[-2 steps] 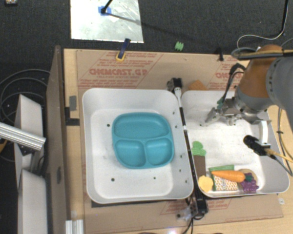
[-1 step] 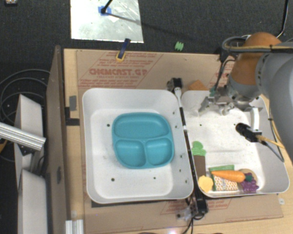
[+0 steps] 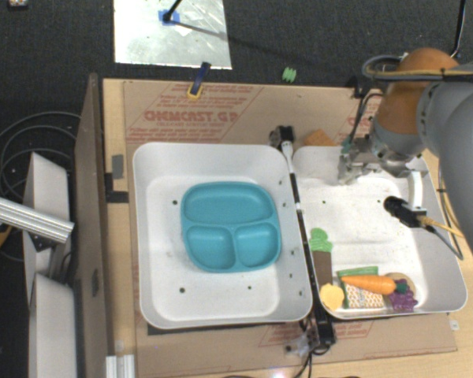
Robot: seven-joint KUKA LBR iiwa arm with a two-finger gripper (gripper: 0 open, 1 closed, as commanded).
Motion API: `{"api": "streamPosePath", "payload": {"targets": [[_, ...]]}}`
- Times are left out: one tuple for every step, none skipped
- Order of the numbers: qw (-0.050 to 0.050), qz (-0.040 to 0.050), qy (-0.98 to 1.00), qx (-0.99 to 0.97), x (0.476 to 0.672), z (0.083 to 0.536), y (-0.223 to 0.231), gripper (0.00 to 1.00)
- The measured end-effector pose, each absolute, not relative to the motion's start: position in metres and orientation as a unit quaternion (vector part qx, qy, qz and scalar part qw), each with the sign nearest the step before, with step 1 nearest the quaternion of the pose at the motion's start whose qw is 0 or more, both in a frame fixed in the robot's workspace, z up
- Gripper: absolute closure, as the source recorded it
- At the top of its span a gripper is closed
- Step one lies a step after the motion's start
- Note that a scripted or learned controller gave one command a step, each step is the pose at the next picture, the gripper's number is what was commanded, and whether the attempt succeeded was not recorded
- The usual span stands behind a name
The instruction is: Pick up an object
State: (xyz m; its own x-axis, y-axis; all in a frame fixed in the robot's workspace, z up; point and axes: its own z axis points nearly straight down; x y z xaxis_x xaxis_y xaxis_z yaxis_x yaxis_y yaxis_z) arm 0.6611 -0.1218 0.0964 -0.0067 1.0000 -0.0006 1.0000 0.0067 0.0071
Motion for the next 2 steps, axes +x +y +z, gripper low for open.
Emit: {"api": "streamPosePath", "payload": {"targets": [[-0.002, -0.0004, 0.708, 0.706, 0.584, 0.194, -0.088, 1.00], [-0.001, -0.0003, 0.709, 0.705, 0.554, 0.184, -0.054, 1.00]]}}
